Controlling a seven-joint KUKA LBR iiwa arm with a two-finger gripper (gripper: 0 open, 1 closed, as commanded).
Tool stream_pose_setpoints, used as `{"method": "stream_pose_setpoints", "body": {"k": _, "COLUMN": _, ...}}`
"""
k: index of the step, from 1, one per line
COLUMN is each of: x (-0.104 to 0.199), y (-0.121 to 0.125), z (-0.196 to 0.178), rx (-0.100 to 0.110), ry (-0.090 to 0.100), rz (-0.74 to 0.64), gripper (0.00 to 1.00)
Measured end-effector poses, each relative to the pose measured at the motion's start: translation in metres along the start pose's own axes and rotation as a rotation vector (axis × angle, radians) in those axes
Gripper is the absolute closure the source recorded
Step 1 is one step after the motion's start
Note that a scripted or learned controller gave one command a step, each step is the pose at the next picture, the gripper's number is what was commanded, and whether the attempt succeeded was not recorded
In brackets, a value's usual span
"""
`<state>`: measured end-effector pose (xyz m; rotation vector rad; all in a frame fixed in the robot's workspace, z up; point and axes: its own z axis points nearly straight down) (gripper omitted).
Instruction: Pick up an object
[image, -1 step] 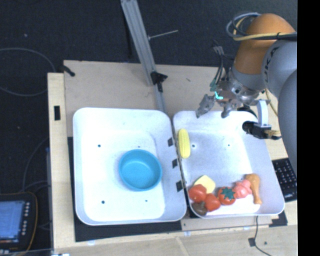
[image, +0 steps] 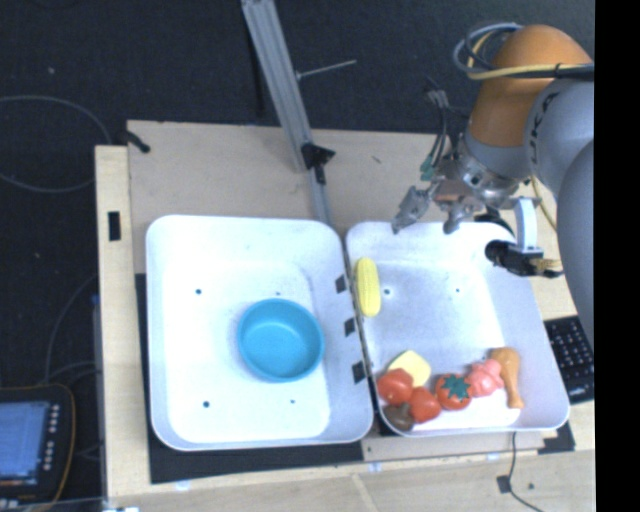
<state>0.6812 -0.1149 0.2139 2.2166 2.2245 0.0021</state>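
My gripper (image: 428, 217) hangs over the far edge of the right bin (image: 455, 290), its two fingers spread apart with nothing between them. A yellow corn cob (image: 367, 286) lies at that bin's left wall, below and left of the gripper. At the bin's near edge sits a cluster of toy food: a yellow wedge (image: 410, 366), red tomatoes (image: 397, 385), a red strawberry-like piece (image: 453, 391), a pink piece (image: 484, 378) and an orange drumstick-like piece (image: 508, 373). A blue bowl (image: 280, 339) rests in the left bin (image: 200, 270).
A grey metal pole (image: 285, 95) slants from the top down to the seam between the bins. A keyboard (image: 572, 355) lies at the right of the bench. A small screen (image: 30, 440) sits at the lower left, off the bench.
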Motion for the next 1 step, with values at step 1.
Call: {"method": "stream_pose_setpoints", "body": {"k": 1, "x": -0.0031, "y": 0.0063, "z": 0.0434, "rx": 0.004, "ry": -0.002, "rz": -0.002, "gripper": 0.0}}
